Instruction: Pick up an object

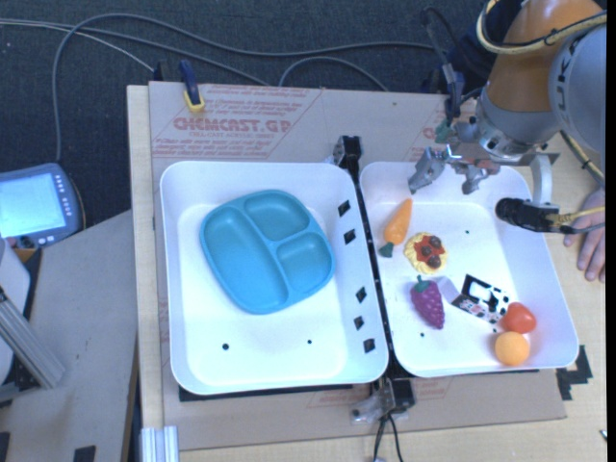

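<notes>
My gripper [449,175] hangs over the far end of the right bin [549,287], open, with nothing between its fingers. An orange carrot [397,221] lies just below and left of it. Further toward the front lie a small pizza toy [425,252], a purple grape bunch [428,302], a black-and-white patterned piece [480,298], a red tomato [519,317] and an orange fruit [512,348].
The left bin [183,287] holds a blue divided plate [268,249]. A black clip strip [358,258] joins the two bins. Cables run across the dark floor behind the bench, and a tablet [34,203] sits at the far left.
</notes>
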